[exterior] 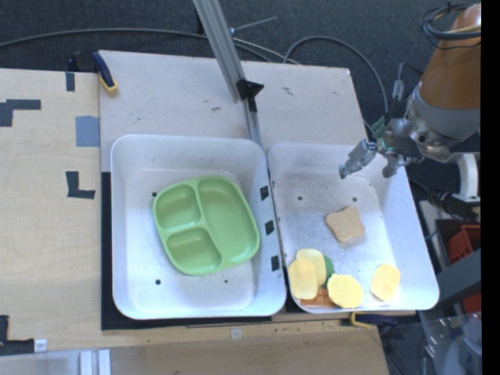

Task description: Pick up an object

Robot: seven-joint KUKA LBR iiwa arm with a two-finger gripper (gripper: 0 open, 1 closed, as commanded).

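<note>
A tan slice of toy bread (345,225) lies in the middle of the right bin (406,209). Several yellow toy food pieces sit along that bin's near edge: a yellow-and-orange pair (305,273) over a bit of green, a round yellow piece (344,291), and a pale yellow piece (385,281). My gripper (373,161) hangs over the far right part of the right bin, above and behind the bread, with its two fingers spread apart and nothing between them.
A green divided plate (205,225) lies in the left bin (125,209). A slanted metal post (223,41) stands behind the bins. Cables run over the dark floor at the back. A blue and yellow clamp (105,73) sits at the bench's far left.
</note>
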